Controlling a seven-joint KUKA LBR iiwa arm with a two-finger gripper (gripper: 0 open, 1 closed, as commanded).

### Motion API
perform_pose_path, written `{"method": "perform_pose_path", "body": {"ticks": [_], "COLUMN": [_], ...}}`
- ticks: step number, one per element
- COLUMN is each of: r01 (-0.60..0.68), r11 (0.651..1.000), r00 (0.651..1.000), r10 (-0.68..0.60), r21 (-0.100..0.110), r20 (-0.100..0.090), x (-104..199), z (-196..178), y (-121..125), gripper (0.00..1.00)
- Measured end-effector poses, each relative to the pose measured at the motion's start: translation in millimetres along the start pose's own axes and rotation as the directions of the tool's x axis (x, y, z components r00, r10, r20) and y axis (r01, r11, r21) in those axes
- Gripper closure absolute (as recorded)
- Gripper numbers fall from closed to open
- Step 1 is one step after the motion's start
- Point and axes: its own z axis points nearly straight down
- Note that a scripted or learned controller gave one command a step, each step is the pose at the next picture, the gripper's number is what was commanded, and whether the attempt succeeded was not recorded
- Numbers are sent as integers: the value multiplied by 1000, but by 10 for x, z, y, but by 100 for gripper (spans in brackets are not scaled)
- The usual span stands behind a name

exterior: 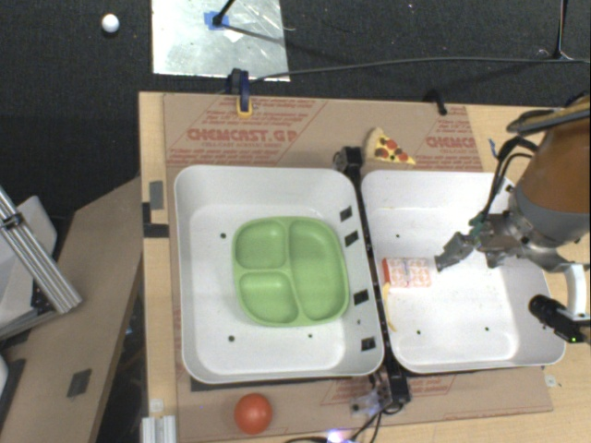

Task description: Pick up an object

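A small flat packet with red and white print (407, 272) lies near the left wall of the right bin (462, 340). My gripper (447, 253) hovers just right of and slightly above it, its dark fingers pointing left toward the packet. Nothing shows between the fingers. The grey arm with its orange band (559, 169) comes in from the right edge.
A green divided plate (289, 270) sits in the left bin (212, 201). A toy pizza slice (390, 148) lies on the board behind the bins. A red-orange ball (253, 413) rests in front of the left bin. A blue clamp (240, 89) stands at the back edge.
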Motion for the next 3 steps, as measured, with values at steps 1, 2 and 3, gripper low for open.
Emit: {"method": "perform_pose_path", "body": {"ticks": [1,2,3], "r01": [3,0,0], "r11": [1000,1000,1000], "r00": [1000,1000,1000], "r10": [-3,0,0], "r21": [-12,-8,-7], "r20": [2,1,1], "x": [2,-64,-47], "z": [-56,511,1129], "y": [27,-34,-80], "gripper": [0,0,0]}}
